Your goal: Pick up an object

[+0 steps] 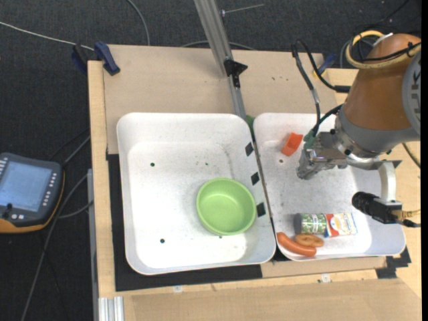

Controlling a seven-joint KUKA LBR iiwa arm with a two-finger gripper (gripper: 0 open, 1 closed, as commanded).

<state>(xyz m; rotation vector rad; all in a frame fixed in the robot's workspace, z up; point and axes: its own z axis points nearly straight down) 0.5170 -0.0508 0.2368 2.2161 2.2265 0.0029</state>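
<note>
Gripper (306, 169) state I cannot tell; small orange plastic block (291, 144), upper right bin, looks light, rigid—I'd pinch its flat sides.

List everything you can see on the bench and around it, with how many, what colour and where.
white bins: two, white, side by side on the bench
bowl: one, green, left bin, near its front right corner
block: one, orange, right bin, rear left
can: one, green label, lying on its side at right bin's front
carton: one, white with red, right bin's front, just right of the can
hot dog toy: one, orange-red, right bin's front left corner
teach pendant: one, grey and orange, off the bench's left
arm: one, grey and orange, over right bin
tool: one, grey, above right bin's floor, below the block
</note>
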